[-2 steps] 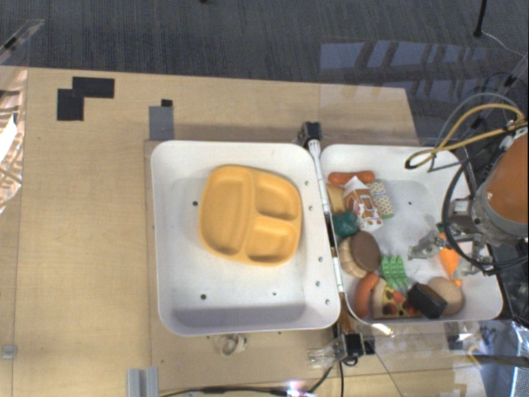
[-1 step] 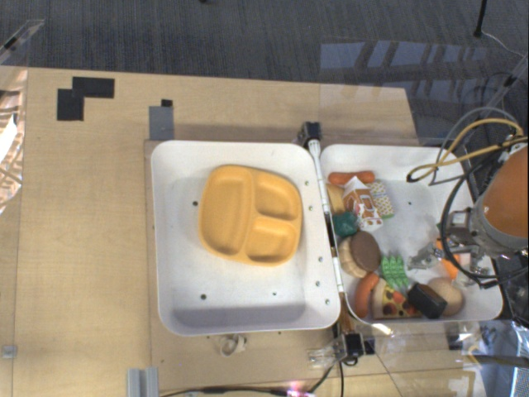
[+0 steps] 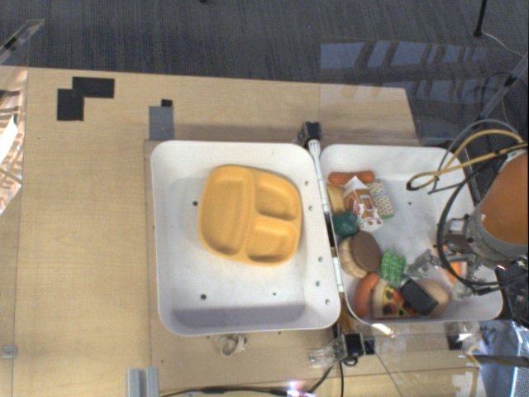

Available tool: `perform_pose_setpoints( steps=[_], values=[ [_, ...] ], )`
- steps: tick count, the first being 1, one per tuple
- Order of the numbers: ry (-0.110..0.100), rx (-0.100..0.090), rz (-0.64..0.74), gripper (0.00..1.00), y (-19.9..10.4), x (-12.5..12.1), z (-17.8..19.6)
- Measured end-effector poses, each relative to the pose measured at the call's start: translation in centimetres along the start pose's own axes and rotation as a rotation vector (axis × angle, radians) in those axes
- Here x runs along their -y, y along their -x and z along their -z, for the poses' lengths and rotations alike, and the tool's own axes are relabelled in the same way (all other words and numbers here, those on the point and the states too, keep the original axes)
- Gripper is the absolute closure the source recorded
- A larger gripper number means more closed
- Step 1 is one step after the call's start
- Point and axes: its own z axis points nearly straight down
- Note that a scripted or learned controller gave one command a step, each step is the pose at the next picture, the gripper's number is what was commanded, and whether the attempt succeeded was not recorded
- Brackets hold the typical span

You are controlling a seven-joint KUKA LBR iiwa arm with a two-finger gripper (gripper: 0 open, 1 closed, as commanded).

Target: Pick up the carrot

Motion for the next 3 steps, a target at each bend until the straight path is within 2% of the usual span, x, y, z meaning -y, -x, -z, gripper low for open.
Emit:
perform_pose_setpoints(
  steps=[1,2,3],
  values=[
    [-0.013,0.005,0.002,1.0,0.3,0.4,1.3],
    [-0.005,0.0,0.333,1.0,0.9,-0.3,0.2],
    [-0.015,0.005,0.333,1.0,1.3,0.0,1.4]
  ],
)
